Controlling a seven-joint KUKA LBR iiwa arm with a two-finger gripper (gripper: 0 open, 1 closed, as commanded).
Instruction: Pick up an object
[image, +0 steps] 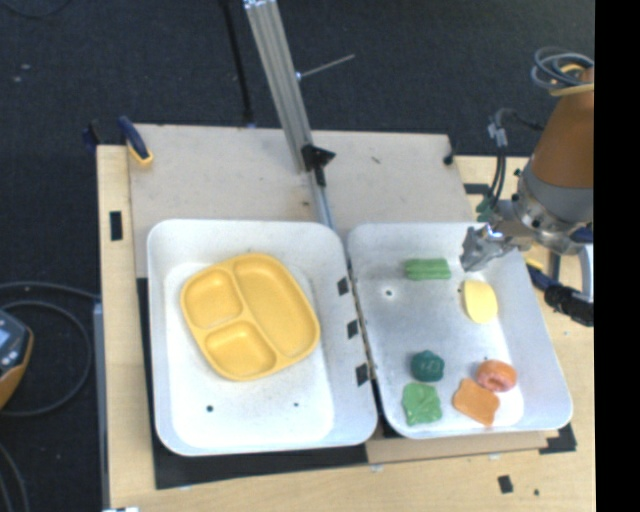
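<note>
Lowest in the frame, so nearest us, sit the orange block (476, 401) and light green piece (421, 403), side by side along the lower edge of the right bin (385, 300). Just above them we note a dark green lump (428, 366) and a reddish-orange piece (496, 376), the latter touching or nearly touching the block. Higher up, a yellow oval (480, 301) lies toward the right wall, and a green bar (427, 269) lies flat near the upper middle.

The left bin (170, 400) holds a yellow tray (250, 315) with three compartments, set at a slant.

The arm (565, 150) comes in at the upper right. Its gripper (477, 247) sits over the upper right of the right bin, between the bar and the oval, just above the oval. We cannot tell how the jaws stand; nothing shows between them.

Step in hand, by our judgement: approach and target selection; no object is lifted yet. Bar and oval are the nearest candidates. The oval stands apart from its neighbours, so it looks the easier pick. The next move calls for centring over one item, aligning the jaws across its narrow side, then descending. Risk: the oval's rounded form may slip.
</note>
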